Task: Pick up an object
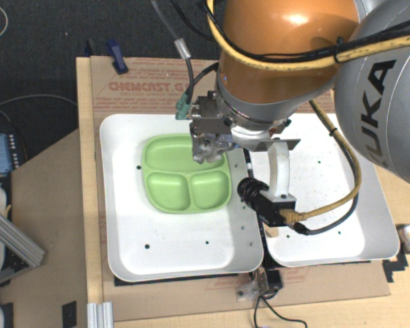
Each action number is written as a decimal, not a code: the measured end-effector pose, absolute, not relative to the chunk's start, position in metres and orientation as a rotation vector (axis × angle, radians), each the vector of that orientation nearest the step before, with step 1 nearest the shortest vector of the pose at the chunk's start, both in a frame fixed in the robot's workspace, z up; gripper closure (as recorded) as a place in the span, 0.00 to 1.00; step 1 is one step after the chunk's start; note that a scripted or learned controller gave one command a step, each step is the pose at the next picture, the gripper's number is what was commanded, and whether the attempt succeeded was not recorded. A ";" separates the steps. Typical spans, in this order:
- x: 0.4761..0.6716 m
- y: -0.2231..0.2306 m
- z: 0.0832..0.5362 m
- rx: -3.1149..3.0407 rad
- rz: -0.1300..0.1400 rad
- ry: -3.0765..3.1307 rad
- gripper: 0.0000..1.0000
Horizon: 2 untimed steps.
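A light green plate [172, 180] with three compartments lies in the left white bin [126, 224], towards its back and right side. My gripper [206, 152] hangs from the big orange and grey arm, low over the plate's upper right part, near the ridge between the compartments. The arm's wrist hides the plate's far right corner. Nothing shows as lifted off the bin floor.
The right white bin [328, 241] sits beside the left one, partly covered by the arm and its yellow cable [328, 210]. A black connector [256, 195] hangs over the seam between the bins. A blue clip [116, 55] sits on the board behind.
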State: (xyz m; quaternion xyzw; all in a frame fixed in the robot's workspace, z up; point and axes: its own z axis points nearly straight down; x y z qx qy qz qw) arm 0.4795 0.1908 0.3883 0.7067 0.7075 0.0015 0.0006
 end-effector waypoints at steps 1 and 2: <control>0.484 0.227 0.453 2.214 0.015 2.225 1.00; 0.479 0.155 0.447 2.230 -0.006 2.214 1.00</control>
